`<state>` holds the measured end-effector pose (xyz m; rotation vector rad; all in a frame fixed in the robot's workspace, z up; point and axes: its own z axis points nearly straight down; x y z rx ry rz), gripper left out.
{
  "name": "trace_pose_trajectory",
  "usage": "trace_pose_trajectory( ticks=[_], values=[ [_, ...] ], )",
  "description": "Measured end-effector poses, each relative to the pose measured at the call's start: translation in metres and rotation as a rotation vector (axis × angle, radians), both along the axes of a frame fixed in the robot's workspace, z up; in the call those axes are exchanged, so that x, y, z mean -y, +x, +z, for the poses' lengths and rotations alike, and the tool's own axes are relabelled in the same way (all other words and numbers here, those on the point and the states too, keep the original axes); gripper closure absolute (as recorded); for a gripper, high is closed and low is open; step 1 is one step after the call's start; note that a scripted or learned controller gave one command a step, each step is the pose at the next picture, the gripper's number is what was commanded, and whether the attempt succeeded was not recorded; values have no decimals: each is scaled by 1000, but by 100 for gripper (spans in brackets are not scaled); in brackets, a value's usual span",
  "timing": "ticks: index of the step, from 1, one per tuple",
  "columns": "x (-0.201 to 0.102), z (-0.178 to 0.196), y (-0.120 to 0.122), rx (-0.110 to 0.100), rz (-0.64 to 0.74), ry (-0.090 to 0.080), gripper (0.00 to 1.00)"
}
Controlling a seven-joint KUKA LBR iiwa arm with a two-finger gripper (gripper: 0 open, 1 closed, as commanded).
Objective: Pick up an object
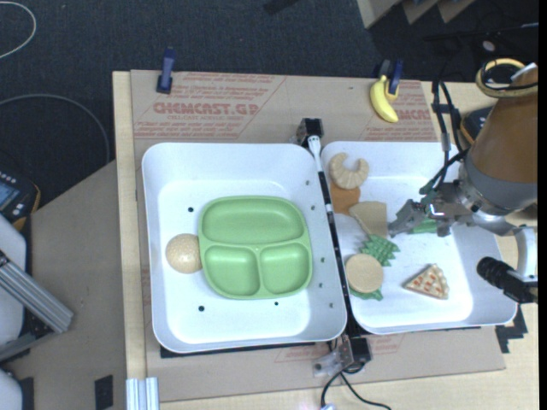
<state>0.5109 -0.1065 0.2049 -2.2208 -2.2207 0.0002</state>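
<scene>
Toward the table's right edge, gripper (408,221) is hovering, jaws' state indiscernible, just beside tan wedge (370,216) and green sprig (377,249) in the right bin (479,310); crowding is risking a miss.

Robot lab: clamped bench board (214,101), loose cables (17,24).

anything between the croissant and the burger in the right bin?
Yes, in the camera view: between croissant and burger lie an orange block, tan slice and green leaf.

divided tray (255,246) in L bin (162,178), cookie (183,253) beside, pizza slice (427,282) in R bin (453,314)
</scene>
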Motion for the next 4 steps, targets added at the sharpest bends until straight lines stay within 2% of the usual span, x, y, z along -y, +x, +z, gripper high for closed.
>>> trace_pose_trajectory(
  ticks=[1,2,3,4],
  values=[
    [-3,-110,-34,-4,-4,2,0],
    [-3,-93,-30,7,-1,0,100],
    [-5,-114,-33,-3,-1,1,100],
    [-79,-15,-30,11,9,2,100]
  ],
)
